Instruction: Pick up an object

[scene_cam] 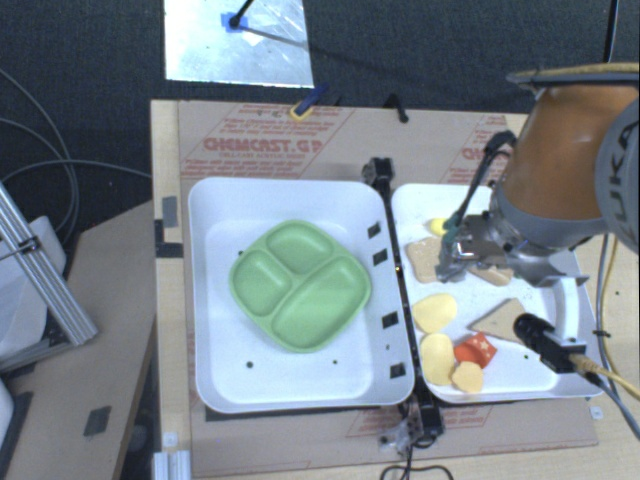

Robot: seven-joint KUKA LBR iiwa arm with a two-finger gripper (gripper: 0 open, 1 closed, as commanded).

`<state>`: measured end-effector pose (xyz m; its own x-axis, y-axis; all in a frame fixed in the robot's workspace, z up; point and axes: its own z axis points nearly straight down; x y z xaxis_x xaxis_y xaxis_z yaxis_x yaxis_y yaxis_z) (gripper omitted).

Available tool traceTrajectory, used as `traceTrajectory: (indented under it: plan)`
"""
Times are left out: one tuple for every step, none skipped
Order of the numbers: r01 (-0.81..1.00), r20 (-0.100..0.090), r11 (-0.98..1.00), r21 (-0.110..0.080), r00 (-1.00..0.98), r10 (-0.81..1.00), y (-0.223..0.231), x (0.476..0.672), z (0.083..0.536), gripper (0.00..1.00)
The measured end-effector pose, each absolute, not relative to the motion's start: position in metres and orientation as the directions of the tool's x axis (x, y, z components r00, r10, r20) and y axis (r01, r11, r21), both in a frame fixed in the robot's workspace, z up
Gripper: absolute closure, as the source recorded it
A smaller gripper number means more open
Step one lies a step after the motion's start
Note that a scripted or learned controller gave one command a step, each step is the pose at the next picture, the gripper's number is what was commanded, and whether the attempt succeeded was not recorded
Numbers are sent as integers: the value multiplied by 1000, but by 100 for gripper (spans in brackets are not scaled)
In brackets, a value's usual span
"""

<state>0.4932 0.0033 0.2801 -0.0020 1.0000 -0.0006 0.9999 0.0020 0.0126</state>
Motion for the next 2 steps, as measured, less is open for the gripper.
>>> traceTrajectory:
  plan:
    - [1000, 2, 7, 1, -7, 1000, 46, 487, 255, 100]
    - [1000, 1, 3, 12, -3, 1000, 25, 488, 342, 100]
